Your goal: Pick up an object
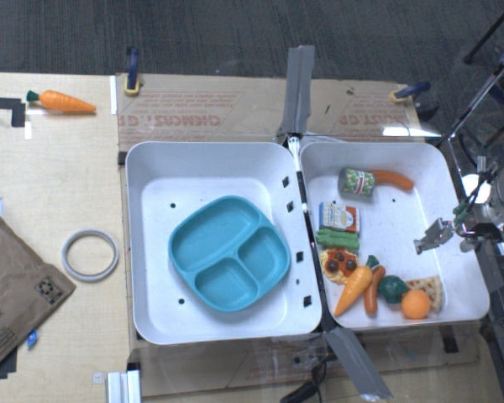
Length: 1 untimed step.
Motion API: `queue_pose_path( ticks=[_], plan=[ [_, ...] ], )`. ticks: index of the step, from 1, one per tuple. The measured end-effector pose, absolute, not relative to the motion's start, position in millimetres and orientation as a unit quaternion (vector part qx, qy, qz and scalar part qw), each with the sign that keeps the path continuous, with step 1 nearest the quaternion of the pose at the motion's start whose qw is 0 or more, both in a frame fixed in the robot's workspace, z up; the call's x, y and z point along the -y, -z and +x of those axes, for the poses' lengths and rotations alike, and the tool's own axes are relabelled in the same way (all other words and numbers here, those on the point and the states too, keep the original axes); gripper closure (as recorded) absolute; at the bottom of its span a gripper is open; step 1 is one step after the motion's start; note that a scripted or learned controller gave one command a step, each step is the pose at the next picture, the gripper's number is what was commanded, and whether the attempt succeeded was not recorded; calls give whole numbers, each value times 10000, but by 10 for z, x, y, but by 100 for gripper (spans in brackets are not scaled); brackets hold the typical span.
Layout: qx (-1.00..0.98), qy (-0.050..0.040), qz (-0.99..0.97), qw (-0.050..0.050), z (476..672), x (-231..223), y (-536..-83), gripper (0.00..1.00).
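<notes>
My gripper (434,236) hangs at the right bin's (454,179) right wall, holding nothing; whether it's released or clenched, can't tell. The pickable stuff clusters at the near left: orange ball (416,304), carrot (354,288). I'd take the ball, since it has space around it, and descend straight.

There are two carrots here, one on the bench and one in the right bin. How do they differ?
The bench carrot lies alone, nearly level, outside the bins; the bin carrot lies steeply slanted, packed among other toy food. The bench carrot's green end points left; the bin carrot's points up-right. Both are orange and tapered.
</notes>
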<state>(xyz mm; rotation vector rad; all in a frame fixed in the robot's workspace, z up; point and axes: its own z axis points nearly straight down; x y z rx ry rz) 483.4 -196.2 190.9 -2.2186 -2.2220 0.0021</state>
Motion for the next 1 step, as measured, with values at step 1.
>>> queue_pose_path(
  ticks=[1],
  plan=[
    [7132, -7, -7010, 8, 4872, 1171, -1229, 0]
  ],
)
